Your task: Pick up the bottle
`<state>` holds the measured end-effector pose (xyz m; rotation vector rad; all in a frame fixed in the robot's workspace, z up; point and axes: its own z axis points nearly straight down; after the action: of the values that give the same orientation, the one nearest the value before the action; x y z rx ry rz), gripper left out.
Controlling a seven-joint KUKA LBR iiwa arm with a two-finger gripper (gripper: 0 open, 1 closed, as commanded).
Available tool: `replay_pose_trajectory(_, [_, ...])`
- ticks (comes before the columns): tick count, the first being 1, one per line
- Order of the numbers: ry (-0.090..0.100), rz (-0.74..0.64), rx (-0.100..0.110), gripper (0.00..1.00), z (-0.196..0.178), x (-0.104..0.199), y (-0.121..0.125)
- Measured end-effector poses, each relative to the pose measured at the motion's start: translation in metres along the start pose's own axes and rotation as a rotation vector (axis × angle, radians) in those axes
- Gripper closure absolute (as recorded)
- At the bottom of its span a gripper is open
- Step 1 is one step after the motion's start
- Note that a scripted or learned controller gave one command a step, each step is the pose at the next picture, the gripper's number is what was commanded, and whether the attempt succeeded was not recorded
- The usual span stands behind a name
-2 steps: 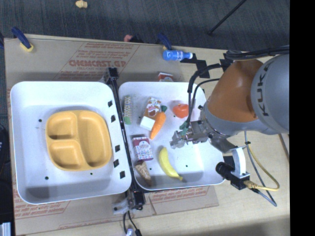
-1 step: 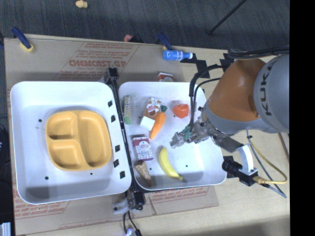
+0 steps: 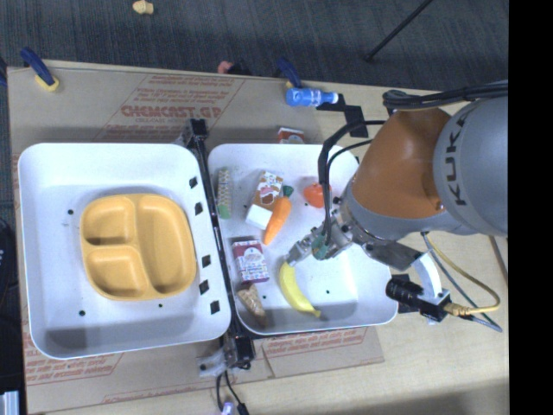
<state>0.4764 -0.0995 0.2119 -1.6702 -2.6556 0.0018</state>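
We see hand [image 3: 313, 247] low in right bin [image 3: 363, 311], just right of banana [image 3: 298, 290]; grip state unclear. Bottle [image 3: 307, 98] lies on tabletop [image 3: 130, 93], upper centre.

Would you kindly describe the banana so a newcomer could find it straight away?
Start at the right white bin, the one the arm reaches into. Look along its near edge, just below the gripper: the banana lies there, right of a red packet. It is the one curved, plain yellow thing in that bin; the carrot above is orange and straight.
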Motion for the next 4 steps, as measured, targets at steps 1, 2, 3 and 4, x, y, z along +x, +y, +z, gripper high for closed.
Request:
replay_pose_trajectory(1, [-0.001, -0.202, 0.0, 1.0, 0.009, 0.038, 0.018])
replay_pose_trajectory(2, [0.0, -0.434, 0.001, 1.0, 0.02, 0.077, 0.037])
replay_pose_trajectory(3, [0.0, -0.592, 0.002, 1.0, 0.02, 0.121, 0.057])
replay_pose_trajectory(4, [-0.004, -0.782, -0.001, 1.0, 0.011, 0.05, 0.024])
